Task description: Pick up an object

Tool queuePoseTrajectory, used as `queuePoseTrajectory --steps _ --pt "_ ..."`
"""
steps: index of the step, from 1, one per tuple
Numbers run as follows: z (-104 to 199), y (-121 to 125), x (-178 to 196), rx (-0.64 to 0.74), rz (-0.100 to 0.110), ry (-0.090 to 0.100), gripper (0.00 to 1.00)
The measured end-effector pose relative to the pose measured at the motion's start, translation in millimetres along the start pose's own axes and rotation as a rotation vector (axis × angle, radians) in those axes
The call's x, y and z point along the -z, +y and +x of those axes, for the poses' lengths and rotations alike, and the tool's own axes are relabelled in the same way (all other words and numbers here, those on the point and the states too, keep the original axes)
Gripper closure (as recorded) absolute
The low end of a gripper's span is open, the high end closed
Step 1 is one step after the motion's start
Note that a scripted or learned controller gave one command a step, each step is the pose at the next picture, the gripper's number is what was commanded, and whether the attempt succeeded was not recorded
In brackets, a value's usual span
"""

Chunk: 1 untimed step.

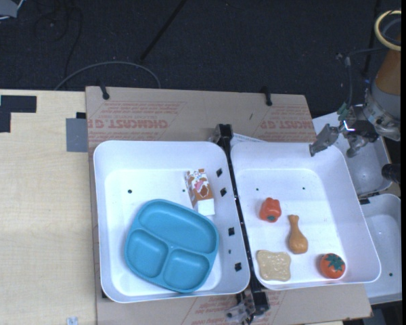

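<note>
Beside right bin (352, 202) — gripper (338, 139), open-jawed

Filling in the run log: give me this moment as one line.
gripper: open, above right bin far corner, holding nothing | right bin: pepper, drumstick, toast, tomato | left bin: blue tray

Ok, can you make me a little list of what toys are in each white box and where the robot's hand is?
left bin: blue divided plate, small snack packet
right bin: red pepper, chicken drumstick, slice of bread, tomato
hand: above the right bin's far right corner, holding nothing
toys picked up: none yet
</note>
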State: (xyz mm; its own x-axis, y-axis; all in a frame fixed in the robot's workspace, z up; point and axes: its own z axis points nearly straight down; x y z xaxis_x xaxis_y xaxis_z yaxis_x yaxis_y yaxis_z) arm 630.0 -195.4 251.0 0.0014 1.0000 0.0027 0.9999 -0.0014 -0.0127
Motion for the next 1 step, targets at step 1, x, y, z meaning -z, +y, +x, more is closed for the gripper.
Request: queuePoseTrajectory --steps 1 --pt "0.0 2.0 6.8 0.002 -0.011 -0.002 0.00"
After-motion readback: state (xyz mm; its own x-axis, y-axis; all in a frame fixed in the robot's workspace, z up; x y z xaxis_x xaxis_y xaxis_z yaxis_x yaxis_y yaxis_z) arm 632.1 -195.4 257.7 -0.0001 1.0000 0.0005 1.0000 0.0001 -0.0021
